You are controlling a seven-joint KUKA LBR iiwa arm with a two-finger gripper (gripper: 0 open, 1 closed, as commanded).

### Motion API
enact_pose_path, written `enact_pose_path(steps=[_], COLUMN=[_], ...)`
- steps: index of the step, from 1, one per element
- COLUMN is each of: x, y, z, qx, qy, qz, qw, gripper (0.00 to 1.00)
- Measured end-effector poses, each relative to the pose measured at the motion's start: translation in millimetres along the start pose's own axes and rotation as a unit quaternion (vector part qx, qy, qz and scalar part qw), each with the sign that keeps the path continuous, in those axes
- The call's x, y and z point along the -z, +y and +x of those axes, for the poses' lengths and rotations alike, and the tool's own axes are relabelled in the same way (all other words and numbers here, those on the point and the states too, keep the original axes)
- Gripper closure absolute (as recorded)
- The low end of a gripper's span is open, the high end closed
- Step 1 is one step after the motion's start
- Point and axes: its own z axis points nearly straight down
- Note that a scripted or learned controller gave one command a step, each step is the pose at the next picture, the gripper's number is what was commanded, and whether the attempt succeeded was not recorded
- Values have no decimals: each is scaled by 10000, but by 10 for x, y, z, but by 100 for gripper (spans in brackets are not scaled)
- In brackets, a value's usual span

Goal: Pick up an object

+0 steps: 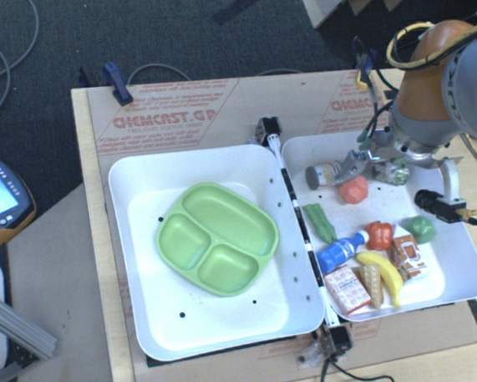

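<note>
Step in hand looks like the approach: claw [362, 164] sits low over the back of the right bin [470, 247], nothing seen in it, and I can't tell its state from this angle. Closest thing is the red tomato [353, 190], just beside the claw on the near side, apart from it. A small jar [321, 175] lies just left of the claw. Next move prob. calls for shifting over the tomato, then dropping straight down. Left bin [134, 238] has a green tray [218, 238].
</note>
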Motion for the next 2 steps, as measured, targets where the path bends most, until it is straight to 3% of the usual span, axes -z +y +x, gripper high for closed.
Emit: enact_pose_path(steps=[1, 2], x=[-298, -174], y=[-100, -87], z=[227, 214], qx=[-12, -11], qy=[25, 11], qz=[76, 52], qw=[10000, 10000], gripper=[0, 100])
